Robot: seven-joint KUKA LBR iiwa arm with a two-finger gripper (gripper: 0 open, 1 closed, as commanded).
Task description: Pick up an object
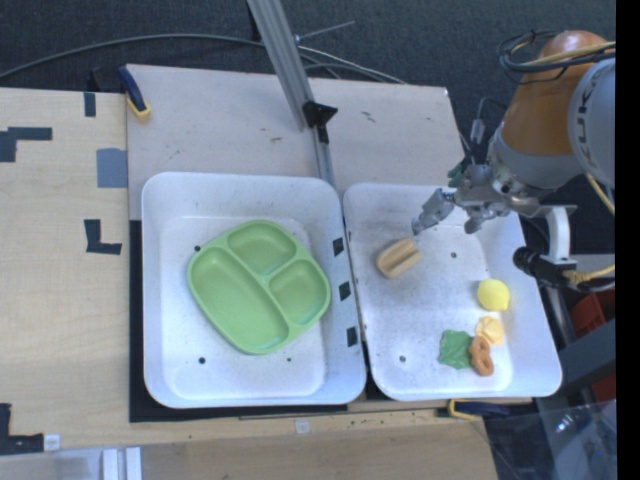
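A tan bread roll lies in the right bin, near its upper left. A yellow lemon rests by the bin's right wall. Below it sit a pale yellow piece, an orange piece and a green leafy piece. My gripper hovers over the upper part of the right bin, up and to the right of the roll. It is open, its two fingers spread with nothing between them.
The left bin holds a green divided plate. A grey metal pole slants down from the top to the gap between the bins. A blue-and-yellow clamp sits at the bench's upper left.
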